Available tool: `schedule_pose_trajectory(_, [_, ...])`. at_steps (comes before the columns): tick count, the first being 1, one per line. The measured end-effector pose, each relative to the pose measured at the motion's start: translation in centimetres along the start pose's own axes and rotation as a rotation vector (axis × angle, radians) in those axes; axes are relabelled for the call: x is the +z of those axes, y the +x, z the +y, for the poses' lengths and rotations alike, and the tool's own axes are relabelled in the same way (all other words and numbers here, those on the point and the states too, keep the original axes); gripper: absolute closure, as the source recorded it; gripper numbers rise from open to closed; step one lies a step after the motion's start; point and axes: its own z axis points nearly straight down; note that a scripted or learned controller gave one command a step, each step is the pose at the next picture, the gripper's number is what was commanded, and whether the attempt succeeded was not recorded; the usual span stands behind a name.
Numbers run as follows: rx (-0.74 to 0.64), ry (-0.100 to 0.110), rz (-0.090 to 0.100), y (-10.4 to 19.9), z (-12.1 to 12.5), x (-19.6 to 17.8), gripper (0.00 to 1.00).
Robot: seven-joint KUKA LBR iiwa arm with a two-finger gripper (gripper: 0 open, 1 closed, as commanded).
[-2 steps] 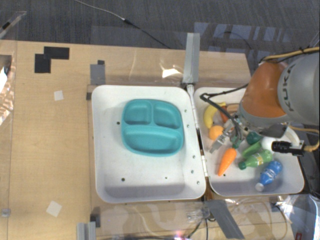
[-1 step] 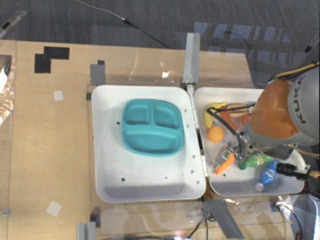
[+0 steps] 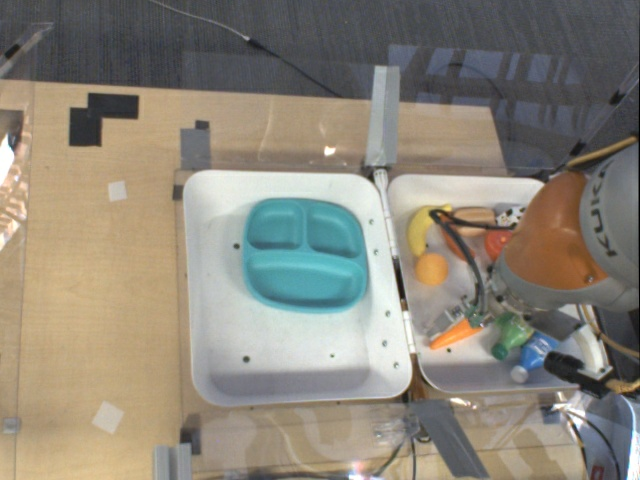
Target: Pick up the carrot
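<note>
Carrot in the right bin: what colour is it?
Orange, with a green top, seen in the camera view: carrot.

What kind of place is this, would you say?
Probably a robotics lab test bench, not a kitchen: a wooden bench bears two white bins, one with a teal divided plate, the other with toy food like a carrot and banana, under a robot arm.

Light: I see bright, even overhead light.
Glare: hot spots on the clear plastic guard (image 3: 300, 143) and pale wooden bench (image 3: 90, 298).
Shadow: soft grey inside the left shallow white bin (image 3: 215, 368).
Focus: slightly soft; small items blur.
</note>
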Motion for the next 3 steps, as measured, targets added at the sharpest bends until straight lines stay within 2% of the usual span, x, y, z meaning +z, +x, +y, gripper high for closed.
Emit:
schedule_pose_trajectory(1, [-0.008, -0.008, -0.006, -0.1, 0.4, -1.2, 1.0])
schedule_pose_trajectory(2, [0.245, 0.01, 0.006, 5.7, 4.8, -9.6, 1.0])
schedule_pose_trajectory(3, [0.312, 0.013, 0.008, 9.2, 12.7, -10.5, 1.0])
